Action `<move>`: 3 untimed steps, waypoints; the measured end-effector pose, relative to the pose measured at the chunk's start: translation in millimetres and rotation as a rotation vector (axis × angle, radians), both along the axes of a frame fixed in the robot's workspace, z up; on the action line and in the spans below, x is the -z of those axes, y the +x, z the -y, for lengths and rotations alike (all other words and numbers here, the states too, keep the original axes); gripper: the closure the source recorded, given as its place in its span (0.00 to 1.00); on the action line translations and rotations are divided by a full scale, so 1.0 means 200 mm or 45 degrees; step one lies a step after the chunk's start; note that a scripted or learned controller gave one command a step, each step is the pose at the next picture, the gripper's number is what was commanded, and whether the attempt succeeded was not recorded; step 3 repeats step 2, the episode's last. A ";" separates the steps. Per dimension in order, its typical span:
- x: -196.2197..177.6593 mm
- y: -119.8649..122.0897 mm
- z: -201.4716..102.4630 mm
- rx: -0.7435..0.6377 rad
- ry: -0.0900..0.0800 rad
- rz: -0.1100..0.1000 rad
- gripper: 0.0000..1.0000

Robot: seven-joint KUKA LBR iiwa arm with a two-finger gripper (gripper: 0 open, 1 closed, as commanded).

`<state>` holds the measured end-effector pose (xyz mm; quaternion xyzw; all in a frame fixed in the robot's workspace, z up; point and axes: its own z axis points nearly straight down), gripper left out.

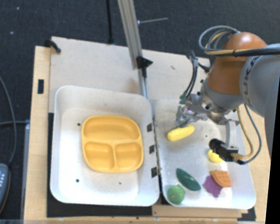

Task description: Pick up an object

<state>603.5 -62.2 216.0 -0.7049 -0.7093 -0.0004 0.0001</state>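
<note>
A yellow oblong object (180,133) lies in the upper left of the right bin (197,157). My gripper (185,118) hangs just above its right end, at the tip of the grey arm with the orange band (233,64). From this angle, contact with the yellow object cannot be made out. Lower in the same bin lie a dark green piece (188,180), a light green ball (175,193), a purple piece (212,187), an orange piece (221,179) and a small yellow piece (215,156).
The left bin (69,126) holds a yellow divided plate (112,143). A slanted metal rail (131,26) reaches down to the bins' shared edge. Cables loop off the arm over the right bin's right side (249,140).
</note>
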 end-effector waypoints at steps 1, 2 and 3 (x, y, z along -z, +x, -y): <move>-0.06 -0.05 -0.22 -0.001 0.002 0.001 1.00; -0.03 -0.08 -0.49 -0.002 0.001 -0.001 1.00; -0.03 -0.08 -0.49 -0.002 0.001 -0.001 1.00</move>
